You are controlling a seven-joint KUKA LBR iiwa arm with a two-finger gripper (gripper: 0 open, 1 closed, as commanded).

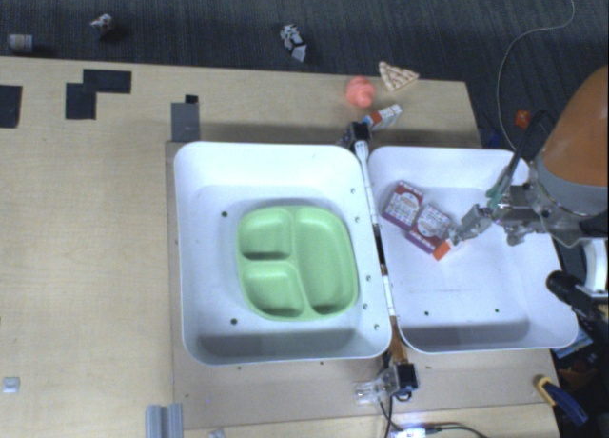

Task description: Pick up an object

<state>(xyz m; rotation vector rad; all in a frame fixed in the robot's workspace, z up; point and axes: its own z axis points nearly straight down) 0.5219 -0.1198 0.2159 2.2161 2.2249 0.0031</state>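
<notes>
A flat red-and-white packet (416, 216) lies in the right white bin (476, 303), near its left wall, with a small orange piece (442, 252) at its lower right corner. My gripper (471, 225) reaches in from the right and hangs low over the bin, its tip just right of the packet and close to the orange piece. Nothing shows in its grasp. The orange band of the arm (582, 146) is at the right edge.
The left bin (205, 236) holds a green divided plate (295, 262). Behind the bins on the bench lie a pink ball (360, 91), a toy pizza slice (398, 75) and a small tube (383, 117). Cables run near the bins' front edge.
</notes>
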